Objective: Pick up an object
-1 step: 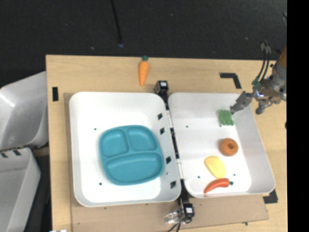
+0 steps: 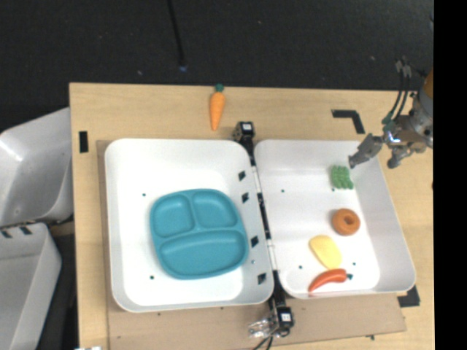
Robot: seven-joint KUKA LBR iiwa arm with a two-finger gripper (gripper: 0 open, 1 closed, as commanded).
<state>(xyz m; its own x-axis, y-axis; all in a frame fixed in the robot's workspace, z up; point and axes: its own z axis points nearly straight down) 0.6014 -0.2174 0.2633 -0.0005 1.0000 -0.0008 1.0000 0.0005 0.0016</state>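
**Jaws over the right bin's far edge, nothing grasped**

Spread apart and holding nothing: jaws (image 2: 379, 152) at the far right corner of the right bin (image 2: 306, 159), one finger slanting down toward the green ridged toy (image 2: 341, 177), the other out near the rim. Judged as the approach stage of the pick, with no object lifted yet.

To do this step well:
- Settle on one target. Nearest by far, the green ridged toy, just beside the lower finger.
- Centre over it before descending, so that one finger lands on each side and not on top.
- Line up the closing direction across its narrow width.
- Mind the bin wall close by; a descent too far toward the rim risks a finger catching it.
- Close only once low enough to bracket the piece, then lift straight.

Contents of the right bin: the green toy near the far right side; nearer the camera, a brown doughnut (image 2: 346, 222); then a yellow toy food piece (image 2: 325, 251); and, touching or almost touching it, a red chilli pepper (image 2: 328, 278) by the near wall.

Contents of the left bin (image 2: 124, 166): a blue divided plate (image 2: 198, 232), three compartments, nothing in them.

Outside both bins, on the desk (image 2: 146, 108): a toy carrot (image 2: 217, 108), beyond the far rim of the left bin.
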